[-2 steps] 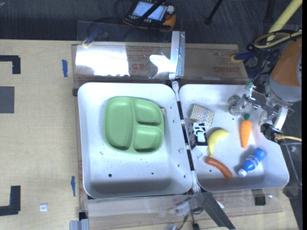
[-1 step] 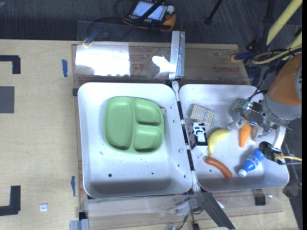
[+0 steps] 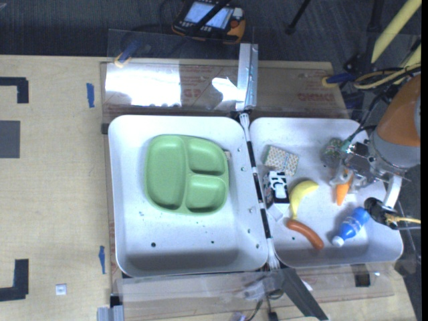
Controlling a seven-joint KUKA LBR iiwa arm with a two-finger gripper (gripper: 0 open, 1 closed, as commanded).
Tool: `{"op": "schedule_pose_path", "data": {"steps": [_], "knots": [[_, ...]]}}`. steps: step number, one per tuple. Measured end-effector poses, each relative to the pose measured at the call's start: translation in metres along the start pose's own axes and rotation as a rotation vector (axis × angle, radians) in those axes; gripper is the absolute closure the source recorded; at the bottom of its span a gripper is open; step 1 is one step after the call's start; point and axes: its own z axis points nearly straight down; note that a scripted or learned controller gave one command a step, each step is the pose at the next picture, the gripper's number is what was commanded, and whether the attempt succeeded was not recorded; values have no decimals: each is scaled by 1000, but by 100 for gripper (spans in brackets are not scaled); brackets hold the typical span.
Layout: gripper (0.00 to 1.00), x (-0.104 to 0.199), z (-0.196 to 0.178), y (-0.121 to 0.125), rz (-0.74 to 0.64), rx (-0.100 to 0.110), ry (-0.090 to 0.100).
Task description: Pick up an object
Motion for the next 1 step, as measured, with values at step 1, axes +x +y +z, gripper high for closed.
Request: {"op": "schedule_pose_path", "data": {"steps": [1], "knots": [[100, 22, -111, 6, -78, -6, -8]]}}
